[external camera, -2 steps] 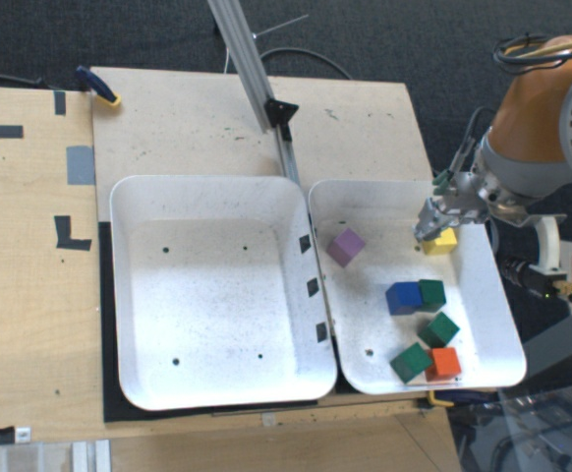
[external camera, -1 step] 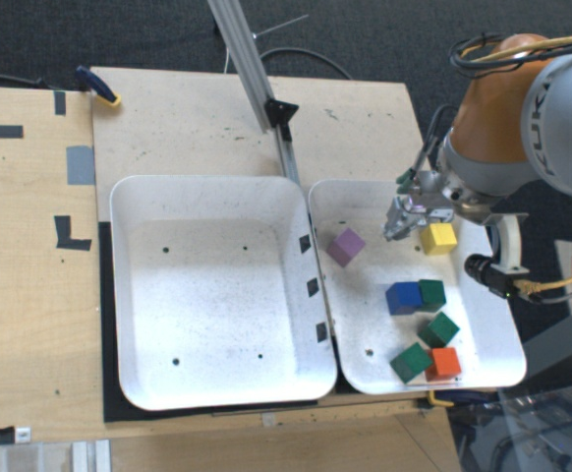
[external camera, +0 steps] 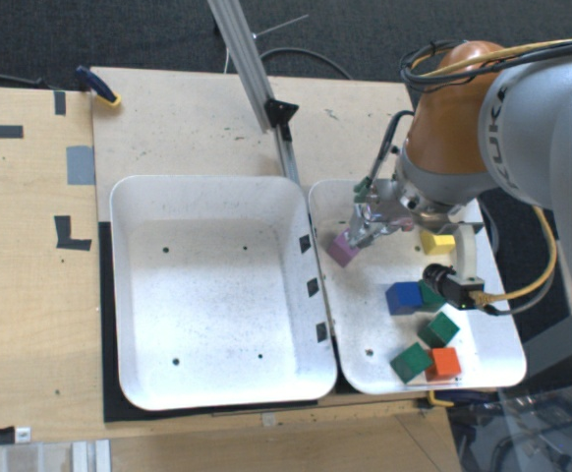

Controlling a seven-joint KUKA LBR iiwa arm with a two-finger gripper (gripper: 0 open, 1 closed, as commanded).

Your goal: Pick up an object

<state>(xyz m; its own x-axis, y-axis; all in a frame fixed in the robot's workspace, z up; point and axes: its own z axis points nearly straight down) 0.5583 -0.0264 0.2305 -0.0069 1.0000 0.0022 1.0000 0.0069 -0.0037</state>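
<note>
Nearest the front edge of the surface [external camera: 30, 293], in the right bin's [external camera: 483, 377] front corner, sit a green block [external camera: 411, 363] and an orange block [external camera: 445, 363], touching side by side. Just behind them lies a second green block [external camera: 442, 328], tilted, and beyond that a blue block [external camera: 403, 298] near the middle of the bin. To its right a dark green piece [external camera: 433, 293] is partly hidden under the arm's black fitting, so its shape is hard to read.

Farther back, a yellow block [external camera: 436, 243] shows beneath the wrist, toward the bin's right side. Along the bin's left wall, a purple block [external camera: 342, 252] rests tilted on the floor of the bin. The tool [external camera: 365, 226] hangs directly above and slightly behind that purple block, its tip just meeting or nearly meeting the block's upper edge; whether the fingers are apart or together cannot be made out from here, and the block is not visibly between them.

The left bin [external camera: 129, 264] stands beside it, its white floor speckled with dark flecks.

Above the tool, the arm [external camera: 522, 116] reaches in from the right, orange band over grey casing, a yellow cable looping by its side. Toward the far edge of the surface, a slanted metal rail [external camera: 242, 42] crosses behind the bins, and a blue-and-yellow object [external camera: 99, 85] lies near the far left corner. Grey tape patches [external camera: 80, 164] mark the left side.
</note>
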